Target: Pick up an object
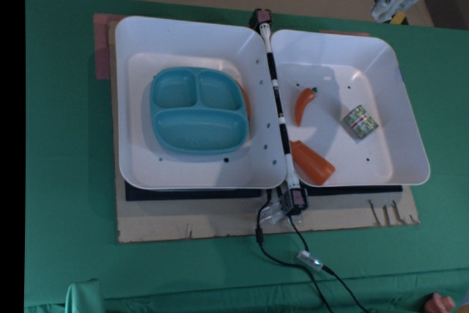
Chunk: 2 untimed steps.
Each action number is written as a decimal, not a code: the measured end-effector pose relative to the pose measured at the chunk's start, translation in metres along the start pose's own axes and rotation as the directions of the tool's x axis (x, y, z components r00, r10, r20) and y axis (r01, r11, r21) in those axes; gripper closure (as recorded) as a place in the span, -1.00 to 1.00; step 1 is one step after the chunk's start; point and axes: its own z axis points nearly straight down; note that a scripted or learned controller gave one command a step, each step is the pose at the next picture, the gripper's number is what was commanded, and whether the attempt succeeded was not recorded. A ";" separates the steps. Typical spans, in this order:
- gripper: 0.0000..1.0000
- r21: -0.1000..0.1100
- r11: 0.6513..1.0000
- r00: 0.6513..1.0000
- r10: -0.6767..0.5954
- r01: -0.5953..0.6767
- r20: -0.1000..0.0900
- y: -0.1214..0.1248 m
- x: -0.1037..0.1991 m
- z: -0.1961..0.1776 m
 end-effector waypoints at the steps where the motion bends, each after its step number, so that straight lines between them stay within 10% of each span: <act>1: 1.00 0.003 1.000 1.000 -0.001 0.001 -0.002 0.000 0.023 0.005; 2: 1.00 0.003 1.000 1.000 -0.001 0.001 -0.003 0.000 0.054 0.012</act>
